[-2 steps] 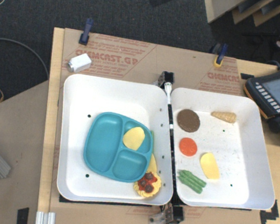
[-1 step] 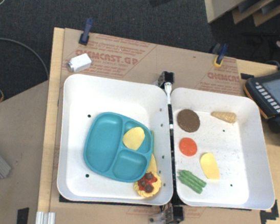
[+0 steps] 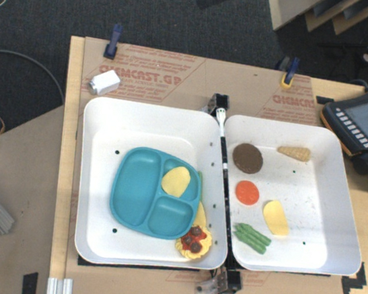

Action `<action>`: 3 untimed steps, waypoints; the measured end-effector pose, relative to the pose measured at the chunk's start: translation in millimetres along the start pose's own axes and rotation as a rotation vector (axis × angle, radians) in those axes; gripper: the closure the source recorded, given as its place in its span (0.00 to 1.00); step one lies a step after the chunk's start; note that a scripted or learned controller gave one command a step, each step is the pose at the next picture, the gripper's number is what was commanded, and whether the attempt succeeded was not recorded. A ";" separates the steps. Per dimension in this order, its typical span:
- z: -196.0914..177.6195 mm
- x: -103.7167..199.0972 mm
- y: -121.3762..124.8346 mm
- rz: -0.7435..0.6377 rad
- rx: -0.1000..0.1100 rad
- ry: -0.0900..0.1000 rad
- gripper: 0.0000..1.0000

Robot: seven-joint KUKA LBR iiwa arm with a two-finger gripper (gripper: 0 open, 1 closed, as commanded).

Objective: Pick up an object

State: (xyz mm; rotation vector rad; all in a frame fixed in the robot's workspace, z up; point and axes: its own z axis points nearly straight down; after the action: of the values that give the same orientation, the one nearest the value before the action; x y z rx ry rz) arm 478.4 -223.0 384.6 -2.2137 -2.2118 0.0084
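Since no pick has begun: every candidate object rests loose in the two bins on the counter.
Right bin: brown disc, tan cone piece, orange-red round, yellow oval, green beans.
Left bin: blue divided tray carrying a yellow piece; a yellow-and-red item lies against the tray's lower right corner.
Key relation: the arm enters from the right side, so the right bin's objects are judged nearer its reach.
Long axis: the green beans lie slanting, upper left to lower right.
Fingers: their state cannot be told.
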 end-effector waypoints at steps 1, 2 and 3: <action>-19.0 -1.3 1.7 -0.001 -0.019 -0.010 1.00; 30.7 29.0 1.2 -0.004 -0.007 -0.002 1.00; 138.9 -2.3 53.1 0.000 -0.008 -0.004 1.00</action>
State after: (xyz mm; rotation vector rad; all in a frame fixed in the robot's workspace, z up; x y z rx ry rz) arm 529.8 -224.6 245.1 -2.2193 -2.2180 0.0043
